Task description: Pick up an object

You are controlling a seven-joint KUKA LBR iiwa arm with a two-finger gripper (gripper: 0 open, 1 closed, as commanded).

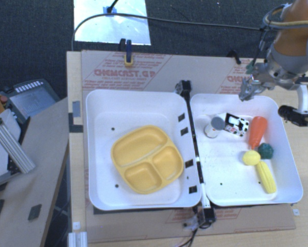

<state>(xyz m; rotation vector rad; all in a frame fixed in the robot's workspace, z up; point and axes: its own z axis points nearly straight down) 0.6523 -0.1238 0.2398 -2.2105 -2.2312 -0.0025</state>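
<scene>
The right bin holds an orange carrot, a yellow lemon, a yellow corn cob, a small dark green piece, a black-and-white patterned item and a small grey-topped can. My gripper hangs above the back edge of the right bin, behind the patterned item and apart from every object. Nothing shows between its fingers.
The left bin holds a yellow divided tray. A black divider with clips runs between the two bins. A grey device and a metal rail stand on the side table at the left.
</scene>
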